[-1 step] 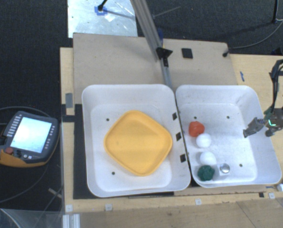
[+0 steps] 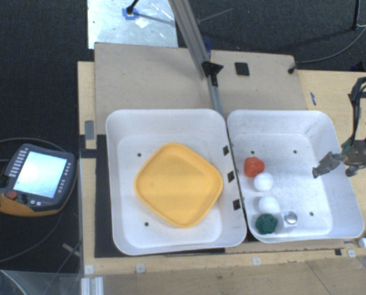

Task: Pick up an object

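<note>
We see the end effector (image 2: 331, 163) at the right bin's (image 2: 306, 125) three o'clock rim, and we cannot tell its state or whether it holds anything. Along that bin's seven o'clock side lie a red ball (image 2: 253, 166), two white balls (image 2: 263, 181), a green ball (image 2: 267, 223) and a small metal piece (image 2: 290, 217). A yellow plate (image 2: 179, 184) lies mid left bin (image 2: 128, 165).

place: robotics lab — teach pendant (image 2: 32, 178) on dark carpet | cables | bench (image 2: 171, 66) with white bins (image 2: 118, 226)
</note>
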